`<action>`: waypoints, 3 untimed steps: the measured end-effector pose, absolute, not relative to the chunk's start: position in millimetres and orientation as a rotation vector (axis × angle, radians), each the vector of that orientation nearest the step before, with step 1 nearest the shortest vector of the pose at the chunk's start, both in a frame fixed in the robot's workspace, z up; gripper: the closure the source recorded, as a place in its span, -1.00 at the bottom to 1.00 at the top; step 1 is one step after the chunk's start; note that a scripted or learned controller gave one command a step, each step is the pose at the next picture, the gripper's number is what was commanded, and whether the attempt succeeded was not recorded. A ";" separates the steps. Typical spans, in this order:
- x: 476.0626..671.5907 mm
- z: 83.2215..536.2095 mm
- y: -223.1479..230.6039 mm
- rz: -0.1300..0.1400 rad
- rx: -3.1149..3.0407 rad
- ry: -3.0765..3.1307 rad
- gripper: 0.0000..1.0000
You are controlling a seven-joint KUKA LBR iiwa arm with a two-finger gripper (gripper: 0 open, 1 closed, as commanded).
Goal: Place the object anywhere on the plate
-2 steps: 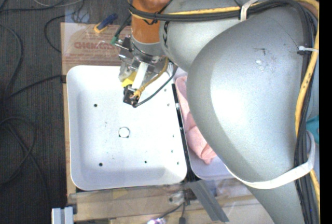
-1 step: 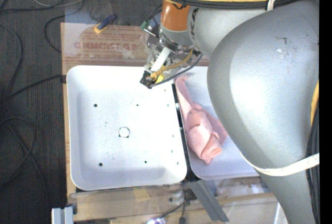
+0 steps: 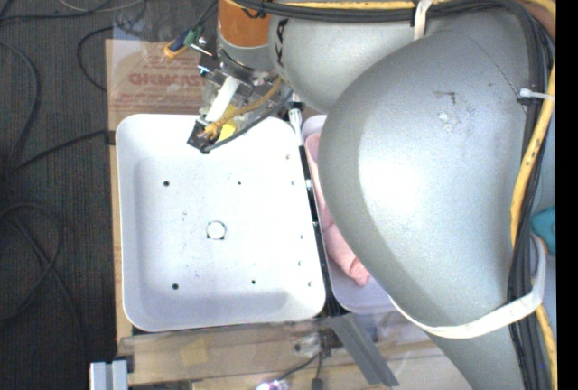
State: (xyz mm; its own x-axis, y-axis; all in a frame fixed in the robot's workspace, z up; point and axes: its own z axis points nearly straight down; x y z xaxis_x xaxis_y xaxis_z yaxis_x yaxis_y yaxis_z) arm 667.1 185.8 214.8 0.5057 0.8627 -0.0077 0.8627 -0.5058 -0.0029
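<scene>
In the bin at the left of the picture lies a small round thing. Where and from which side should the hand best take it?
Probably by its outer rim, coming straight down from above. The small round thing lies flat and low near the middle of the bin floor, apart from every wall, so a sideways approach offers little to grip. Its finer shape is too small to tell.
</scene>
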 end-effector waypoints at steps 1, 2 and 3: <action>667.7 247.2 135.5 -0.013 2.730 1.552 1.00; 651.4 194.6 91.4 -0.017 2.944 1.097 1.00; 643.3 188.8 139.4 -0.016 2.982 0.996 1.00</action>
